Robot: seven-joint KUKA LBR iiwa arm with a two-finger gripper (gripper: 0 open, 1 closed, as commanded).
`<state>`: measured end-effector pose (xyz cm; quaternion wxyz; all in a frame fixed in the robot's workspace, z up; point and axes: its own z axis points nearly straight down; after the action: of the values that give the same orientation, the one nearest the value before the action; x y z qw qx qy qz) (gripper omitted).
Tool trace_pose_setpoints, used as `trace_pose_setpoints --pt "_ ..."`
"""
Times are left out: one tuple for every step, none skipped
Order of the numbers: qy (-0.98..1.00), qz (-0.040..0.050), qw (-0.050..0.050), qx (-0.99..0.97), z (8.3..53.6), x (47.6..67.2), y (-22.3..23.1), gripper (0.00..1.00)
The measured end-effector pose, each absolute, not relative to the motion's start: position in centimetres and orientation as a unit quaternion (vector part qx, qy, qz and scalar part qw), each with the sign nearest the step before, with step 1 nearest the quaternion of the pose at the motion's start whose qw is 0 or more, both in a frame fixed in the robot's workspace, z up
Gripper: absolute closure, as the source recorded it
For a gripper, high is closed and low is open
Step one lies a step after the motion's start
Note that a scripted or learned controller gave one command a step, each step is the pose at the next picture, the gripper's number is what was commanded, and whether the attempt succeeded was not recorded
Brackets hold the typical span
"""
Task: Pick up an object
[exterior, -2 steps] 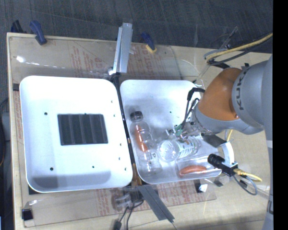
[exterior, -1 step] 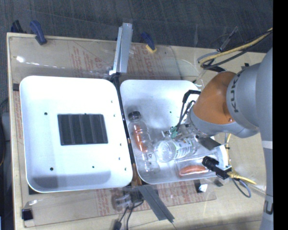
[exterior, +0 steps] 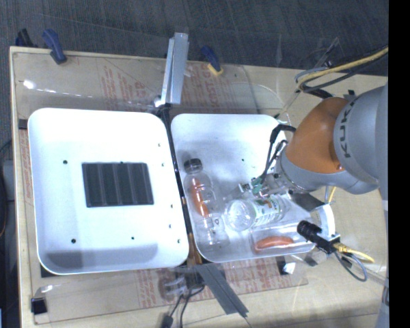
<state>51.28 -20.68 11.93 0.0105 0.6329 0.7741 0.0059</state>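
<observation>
The gripper (exterior: 261, 185) hangs over 2 clear bottles (exterior: 249, 214); its jaws I cannot tell. The smooth, crowded plastic may slip away.

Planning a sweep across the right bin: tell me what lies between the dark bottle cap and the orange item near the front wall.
In the camera view, two clear plastic bottles lie between the cap and orange item.
</observation>
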Motion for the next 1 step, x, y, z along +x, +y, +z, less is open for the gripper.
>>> trace_pose_setpoints --pt "0.794 -0.0004 -0.001 0.608 15.14 53.15 -17.96 0.00"
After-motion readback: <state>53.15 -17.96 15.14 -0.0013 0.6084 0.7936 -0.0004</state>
